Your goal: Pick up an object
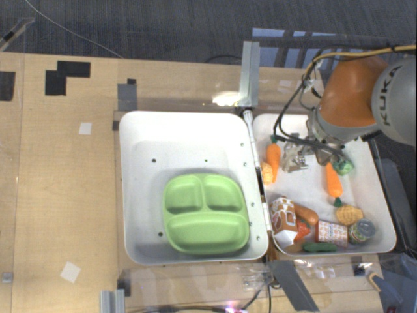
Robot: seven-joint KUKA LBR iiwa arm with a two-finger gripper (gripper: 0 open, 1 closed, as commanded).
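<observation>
Two carrots flank the claw in the right bin: one carrot just left, another carrot lower right. Packaged items crowd the bin's near end. The claw's opening cannot be told; nothing visibly held. One green tray sits far left in the left bin.

Pale wooden surface carrying two shallow white bins side by side.

The left bin and the right bin sit touching along their inner rims, toward the right part of the surface. Black square markings lie near the far left edge, and small pale squares rest on the bare wood left of the bins. A metal post stands behind the bins where they meet.
</observation>
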